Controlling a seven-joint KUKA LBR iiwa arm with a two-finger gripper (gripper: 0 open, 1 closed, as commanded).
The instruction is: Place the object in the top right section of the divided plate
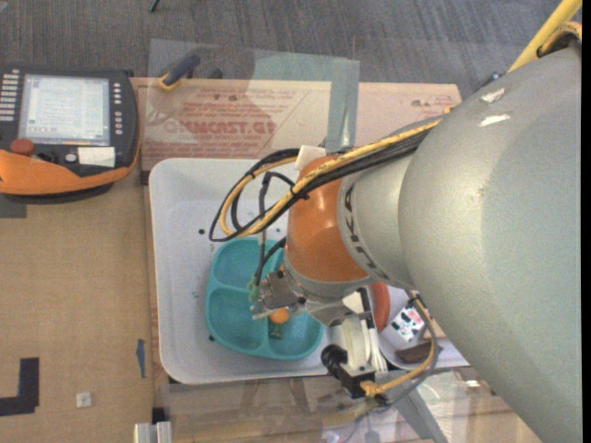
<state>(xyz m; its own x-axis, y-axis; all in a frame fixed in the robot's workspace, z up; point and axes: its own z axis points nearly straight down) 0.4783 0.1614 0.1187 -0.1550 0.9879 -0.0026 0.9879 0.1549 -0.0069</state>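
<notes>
A teal divided plate [231, 303] lies in the left white bin [175, 247], partly hidden by my arm. My gripper [271, 305] hangs low over the plate's right side, beneath the orange wrist band [319, 238]. A small orange object [279, 317] shows right at the gripper's tip, over the plate's right-hand part near a divider. I cannot make out whether it is held or resting on the plate.
The arm covers most of the right bin, where a red thing [380, 305], a small white item with coloured dots [406, 323] and a brown piece [416, 351] peek out. A teach pendant [65, 132] lies at the left. A cardboard sheet [277, 118] lies behind the bins.
</notes>
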